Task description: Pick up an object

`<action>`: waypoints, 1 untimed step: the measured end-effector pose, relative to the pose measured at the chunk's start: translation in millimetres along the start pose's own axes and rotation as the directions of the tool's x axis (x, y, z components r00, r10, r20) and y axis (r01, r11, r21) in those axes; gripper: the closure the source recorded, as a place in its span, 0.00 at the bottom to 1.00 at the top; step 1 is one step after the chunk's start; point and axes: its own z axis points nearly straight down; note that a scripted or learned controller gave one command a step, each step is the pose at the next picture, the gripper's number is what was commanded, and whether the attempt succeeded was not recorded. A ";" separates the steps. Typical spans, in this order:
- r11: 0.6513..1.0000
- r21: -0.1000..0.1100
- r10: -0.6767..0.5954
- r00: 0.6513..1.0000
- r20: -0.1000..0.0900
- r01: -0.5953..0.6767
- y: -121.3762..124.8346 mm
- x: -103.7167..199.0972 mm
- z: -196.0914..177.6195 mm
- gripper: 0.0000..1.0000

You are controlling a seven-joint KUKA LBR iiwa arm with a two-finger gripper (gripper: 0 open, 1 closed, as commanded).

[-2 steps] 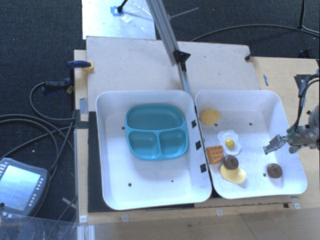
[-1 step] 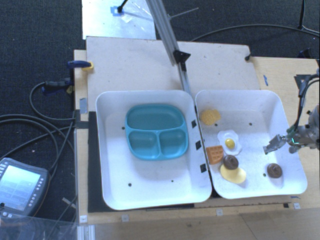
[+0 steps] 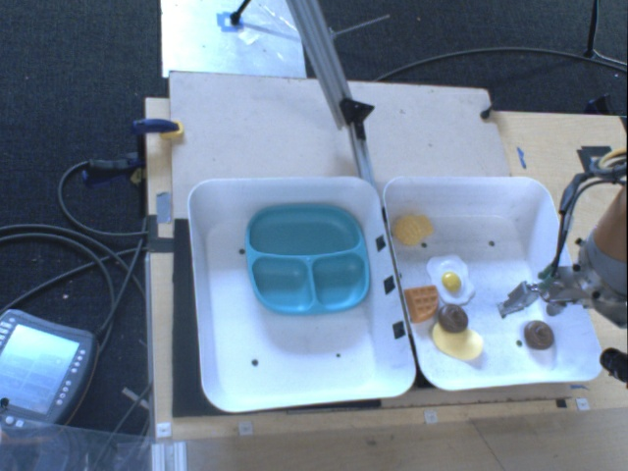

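Note:
The right bin (image 3: 491,199) holds several small play-food pieces. A yellow round waffle (image 3: 411,229) lies near its back left, with a fried egg (image 3: 450,281), an orange cracker (image 3: 422,302), a brown round piece (image 3: 452,318) and a yellow slice (image 3: 458,342) grouped at the left front. A brown disc (image 3: 538,335) lies alone at the right front. My gripper (image 3: 531,305) hangs over the bin's right side, just behind the brown disc and to the right of the egg. It is open, with nothing between its fingers.
The left bin (image 3: 211,292) holds a teal divided plate (image 3: 307,258). A slanted metal pole (image 3: 329,57) runs down to the wall shared by the bins. Cables and a handheld pendant (image 3: 39,366) lie on the floor at left.

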 end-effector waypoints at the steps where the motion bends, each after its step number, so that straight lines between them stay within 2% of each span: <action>1: 1.000 0.000 0.000 1.000 0.000 0.000 -0.4 0.4 52.5 0.00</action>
